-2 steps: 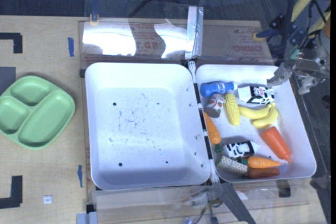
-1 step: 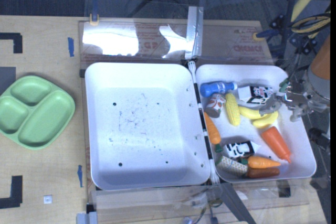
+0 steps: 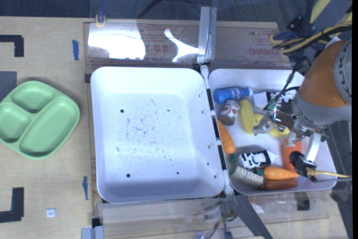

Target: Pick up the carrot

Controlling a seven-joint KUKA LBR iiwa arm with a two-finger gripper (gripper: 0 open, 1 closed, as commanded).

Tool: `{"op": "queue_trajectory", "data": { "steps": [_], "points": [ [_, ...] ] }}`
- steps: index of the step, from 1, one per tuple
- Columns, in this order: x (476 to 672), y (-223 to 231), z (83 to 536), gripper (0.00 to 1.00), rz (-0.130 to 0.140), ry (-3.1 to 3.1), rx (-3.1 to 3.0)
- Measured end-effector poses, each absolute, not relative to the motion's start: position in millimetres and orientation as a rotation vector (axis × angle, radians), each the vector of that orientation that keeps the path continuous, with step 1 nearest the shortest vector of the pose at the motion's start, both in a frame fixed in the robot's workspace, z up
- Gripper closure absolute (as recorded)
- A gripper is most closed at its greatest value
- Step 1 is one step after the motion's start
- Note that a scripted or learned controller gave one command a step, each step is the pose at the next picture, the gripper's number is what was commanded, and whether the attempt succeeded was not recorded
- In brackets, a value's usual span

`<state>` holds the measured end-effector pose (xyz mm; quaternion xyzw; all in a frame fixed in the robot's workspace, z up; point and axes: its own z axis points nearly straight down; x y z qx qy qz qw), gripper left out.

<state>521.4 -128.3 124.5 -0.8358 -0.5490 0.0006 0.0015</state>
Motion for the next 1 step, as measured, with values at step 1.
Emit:
{"op": "queue_trajectory", "data": {
  "steps": [1],
  "points": [
    [528.2,-96.1,86.1,0.00,0.000,-1.319,-2.851]
  ]
}}
